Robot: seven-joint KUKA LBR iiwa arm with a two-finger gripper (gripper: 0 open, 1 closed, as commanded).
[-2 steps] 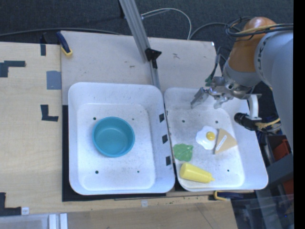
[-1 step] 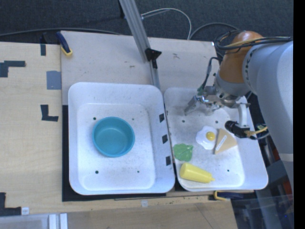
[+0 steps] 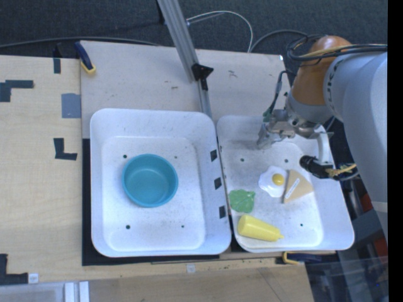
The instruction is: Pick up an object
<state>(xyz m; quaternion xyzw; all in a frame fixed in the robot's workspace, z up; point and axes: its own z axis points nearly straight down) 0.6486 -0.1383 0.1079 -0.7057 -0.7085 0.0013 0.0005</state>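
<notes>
Grey arm hangs end effector [image 3: 272, 133] over right bin [image 3: 334, 231], upper area, above bare floor. Candidates lie nearer: fried egg [image 3: 274, 182], cheese wedge [image 3: 296, 187], green leaf [image 3: 242, 200], yellow piece [image 3: 258, 229]. Risk: descent here closes on nothing. Grip state: cannot tell; nothing seen held.

I am looking at a robotics lab. Two white bins [image 3: 94, 168] sit on a taped counter [image 3: 38, 118], cables [image 3: 220, 19] trail behind, and toy food [image 3: 258, 229] lies beside the arm [image 3: 352, 87].
</notes>
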